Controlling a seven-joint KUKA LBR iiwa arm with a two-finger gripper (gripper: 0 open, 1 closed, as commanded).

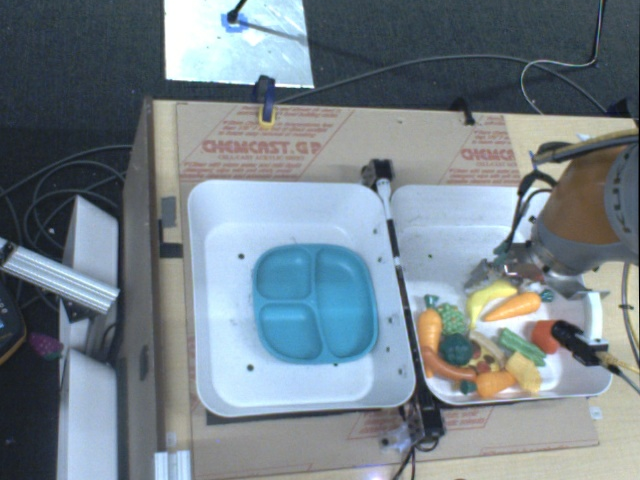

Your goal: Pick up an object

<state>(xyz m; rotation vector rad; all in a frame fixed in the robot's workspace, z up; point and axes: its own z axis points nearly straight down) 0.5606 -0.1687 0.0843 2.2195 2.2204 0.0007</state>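
Toy food (487,340) lies heaped in the near half of the right bin (450,218), spread from the near left corner across to the near right corner. Items noted: a yellow banana (487,295) touching an orange carrot (512,306) at the top of the heap; a second carrot (430,330) upright near the bin's left wall; a dark green broccoli (457,349) just beside it; a red tomato (544,336) toward the right edge; a yellow piece (525,372) and further orange pieces along the near edge.

The gripper (512,268) sits low over the heap's far side, just above the banana and carrot. Its finger state cannot be told; the wrist hides it. The arm (590,208) enters over the bin's right edge.

The left bin (225,218) holds a blue divided plate (314,302), flat at its centre. Both bins rest on a cardboard sheet (300,133) covering the bench.
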